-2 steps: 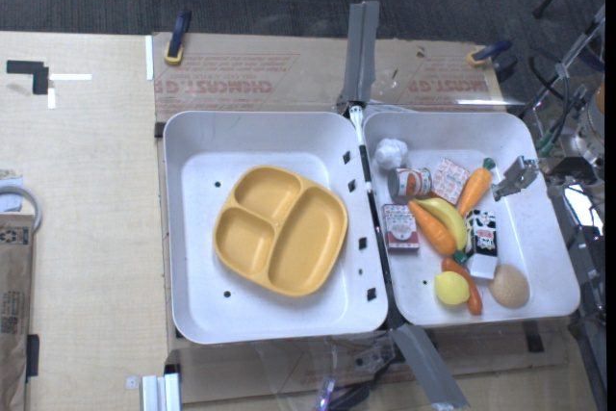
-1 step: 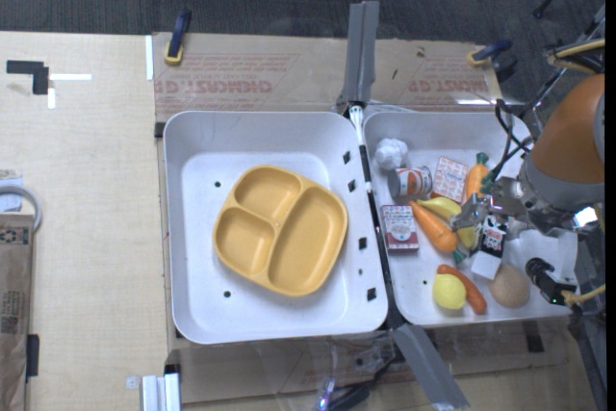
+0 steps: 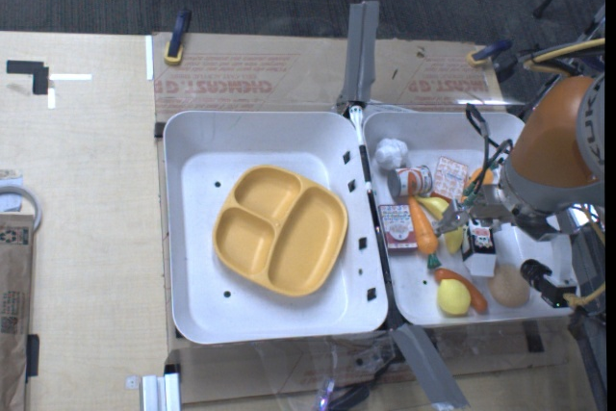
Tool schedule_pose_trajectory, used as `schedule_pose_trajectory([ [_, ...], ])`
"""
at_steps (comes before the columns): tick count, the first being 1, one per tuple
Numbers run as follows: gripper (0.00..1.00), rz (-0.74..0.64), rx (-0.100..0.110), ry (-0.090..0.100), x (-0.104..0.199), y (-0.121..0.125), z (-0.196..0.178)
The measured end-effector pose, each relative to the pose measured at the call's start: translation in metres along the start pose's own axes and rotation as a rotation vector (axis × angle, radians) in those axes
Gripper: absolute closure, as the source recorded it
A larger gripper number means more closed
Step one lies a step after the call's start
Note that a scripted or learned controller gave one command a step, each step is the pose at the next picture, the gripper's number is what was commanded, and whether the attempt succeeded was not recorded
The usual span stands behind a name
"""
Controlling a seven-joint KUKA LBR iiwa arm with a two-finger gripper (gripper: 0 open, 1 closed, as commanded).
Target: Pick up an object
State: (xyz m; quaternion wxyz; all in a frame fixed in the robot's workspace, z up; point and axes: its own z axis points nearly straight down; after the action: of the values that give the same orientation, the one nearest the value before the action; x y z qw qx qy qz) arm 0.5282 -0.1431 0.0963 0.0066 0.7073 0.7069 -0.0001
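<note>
The carrot (image 3: 422, 224) lies in my right bin (image 3: 409, 308), its long axis running far-to-near, just left of my gripper (image 3: 452, 219); whether my jaws stand apart or together I cannot tell; around it sit a lemon (image 3: 454, 298), a small carton (image 3: 479, 243) and a red packet (image 3: 397, 224); the left bin (image 3: 183, 236) holds a yellow divided plate (image 3: 280, 230).

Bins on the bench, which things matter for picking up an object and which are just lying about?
For the job: gripper; carrot; lemon; small carton; right bin.
Lying about: yellow divided plate; left bin; blue clamp.
</note>
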Motion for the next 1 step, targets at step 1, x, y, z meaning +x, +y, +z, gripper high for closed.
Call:
schedule_pose_trajectory([
  [1, 1.00, 0.001, -0.006, 0.000, 0.0000, 0.0024, -0.0121],
])
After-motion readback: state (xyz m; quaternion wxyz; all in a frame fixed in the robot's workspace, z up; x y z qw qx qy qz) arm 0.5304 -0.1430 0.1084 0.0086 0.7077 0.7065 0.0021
